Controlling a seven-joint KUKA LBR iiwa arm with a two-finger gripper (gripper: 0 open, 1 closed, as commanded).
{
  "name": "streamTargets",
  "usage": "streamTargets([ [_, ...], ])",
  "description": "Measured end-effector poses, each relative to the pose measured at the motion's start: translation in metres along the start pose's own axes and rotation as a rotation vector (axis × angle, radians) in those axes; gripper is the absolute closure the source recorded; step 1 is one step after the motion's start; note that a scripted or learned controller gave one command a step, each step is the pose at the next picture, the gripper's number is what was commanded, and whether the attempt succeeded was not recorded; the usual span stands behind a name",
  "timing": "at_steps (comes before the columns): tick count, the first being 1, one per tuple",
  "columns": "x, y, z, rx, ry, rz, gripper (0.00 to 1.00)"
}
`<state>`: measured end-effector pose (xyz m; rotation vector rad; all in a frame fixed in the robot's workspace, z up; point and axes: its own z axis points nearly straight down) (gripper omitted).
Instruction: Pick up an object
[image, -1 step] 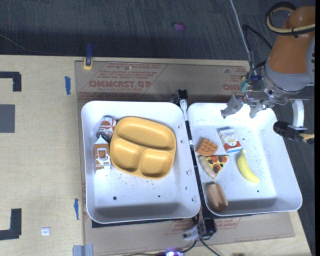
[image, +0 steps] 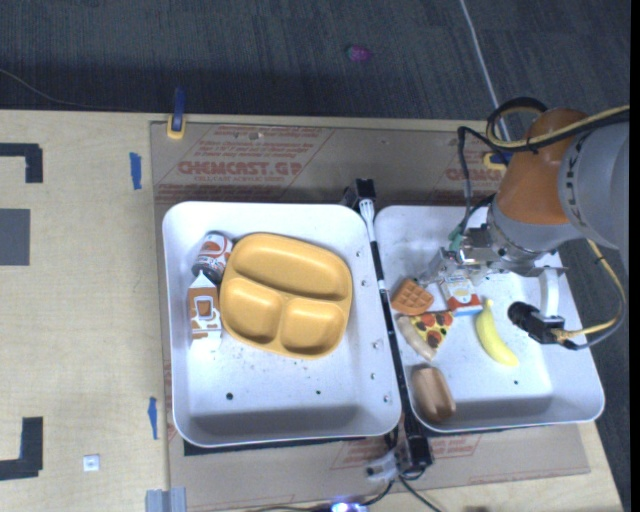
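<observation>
- gripper (image: 462, 262) low in the right bin (image: 520, 400); cannot tell its state.
- curved smooth yellow banana (image: 495, 337) just beside it.
- ridged waffle (image: 411, 297), pizza slice (image: 428, 331), brown oval bread roll (image: 432, 392) nearby.
- glossy yellow divided tray (image: 284, 293) in left bin (image: 270, 410).

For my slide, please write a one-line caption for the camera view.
Arm's tool above right bin with waffle, pizza, banana; yellow tray in left bin.

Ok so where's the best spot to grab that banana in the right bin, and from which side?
Probably the banana's thick middle, coming straight down from above: it lies flat on the right bin's floor with bare floor along both long sides, so fingers closing across its narrow width should fit.
</observation>
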<state>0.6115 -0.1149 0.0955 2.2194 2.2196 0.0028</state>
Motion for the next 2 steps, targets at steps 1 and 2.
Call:
streamTargets([
  [1, 0.000, 0.000, -0.010, -0.002, -0.001, 0.002, 1.00],
  [2, 0.067, -0.013, -0.107, 0.002, 0.001, -0.001, 1.00],
])
